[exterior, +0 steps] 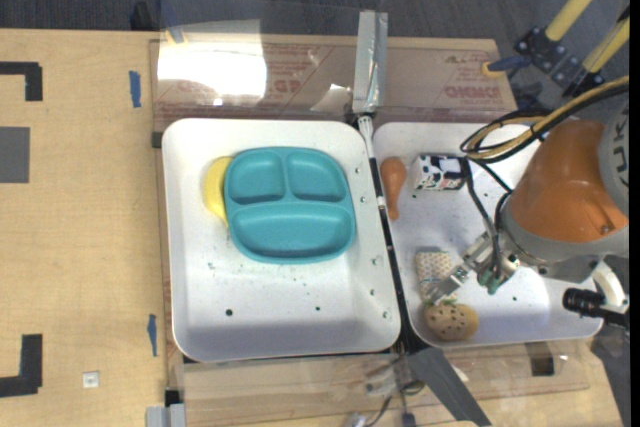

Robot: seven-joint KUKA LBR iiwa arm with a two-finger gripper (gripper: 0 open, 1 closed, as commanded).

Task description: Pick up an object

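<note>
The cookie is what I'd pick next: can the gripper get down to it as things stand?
Probably yes. The cookie lies uncovered near the front of the right bin, just below the gripper. The patterned packet beside it lies apart.

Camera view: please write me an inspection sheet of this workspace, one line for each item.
Surface: two white bins, left bin and right bin, on a wooden bench.
Job's things: cookie, patterned square piece, orange piece, black-and-white packet, all in the right bin.
Clutter: teal divided tray over a yellow item, left bin.
Grippers: gripper low above the cookie.
Cables: black and yellow cables by the arm.
Surroundings: clear panels, dark floor.
</note>
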